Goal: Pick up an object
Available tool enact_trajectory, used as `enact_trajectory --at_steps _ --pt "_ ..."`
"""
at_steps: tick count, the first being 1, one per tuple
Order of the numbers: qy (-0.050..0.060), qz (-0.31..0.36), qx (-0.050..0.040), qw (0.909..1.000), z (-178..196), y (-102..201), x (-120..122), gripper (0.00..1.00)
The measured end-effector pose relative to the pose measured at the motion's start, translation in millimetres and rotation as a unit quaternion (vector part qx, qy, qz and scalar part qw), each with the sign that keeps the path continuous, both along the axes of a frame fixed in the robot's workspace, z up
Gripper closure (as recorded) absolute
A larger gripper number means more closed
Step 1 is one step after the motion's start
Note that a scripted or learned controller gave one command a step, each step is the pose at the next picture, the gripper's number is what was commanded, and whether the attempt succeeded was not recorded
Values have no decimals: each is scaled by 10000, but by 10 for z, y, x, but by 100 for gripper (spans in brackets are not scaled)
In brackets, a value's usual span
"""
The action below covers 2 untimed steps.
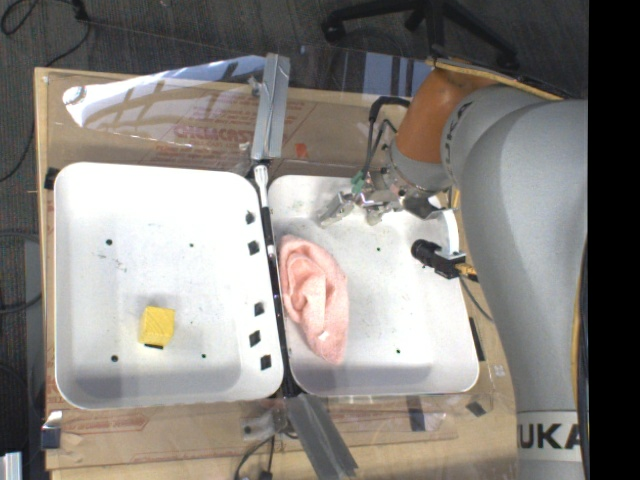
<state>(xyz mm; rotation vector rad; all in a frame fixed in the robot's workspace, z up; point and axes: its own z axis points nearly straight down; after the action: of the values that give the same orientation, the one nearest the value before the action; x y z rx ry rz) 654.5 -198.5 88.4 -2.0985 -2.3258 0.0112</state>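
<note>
From my station the tool (345,206) hangs over the right bin's (440,368) far edge, finger state indeterminate, and the pink cloth (316,296) lies just below-left, long axis running near-to-far.

**Lighting and picture quality, overhead view**

Light falls evenly from above, and the two white bins (150,388) read bright, close to washed out on their floors. A sheet of clear plastic (150,93) at the bench's far edge throws pale glare streaks. My arm (520,228) casts a soft grey shadow along the right bin's near rim; the yellow block (158,326) and the pink cloth (318,298) lay only faint, short shadows. The floor around the bench stays dim. Focus is moderate throughout: edges are slightly soft, and my gripper (350,204) shows as a small, bright, indistinct cluster. No strong edge distortion is visible.
</note>
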Motion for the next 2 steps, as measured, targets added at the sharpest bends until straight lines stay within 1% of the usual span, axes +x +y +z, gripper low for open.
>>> enact_trajectory --at_steps 1,2 --pt "9 32 1 10000 85 15 7 100" --pt "-31 1992 20 9799 16 -109 -349 100"
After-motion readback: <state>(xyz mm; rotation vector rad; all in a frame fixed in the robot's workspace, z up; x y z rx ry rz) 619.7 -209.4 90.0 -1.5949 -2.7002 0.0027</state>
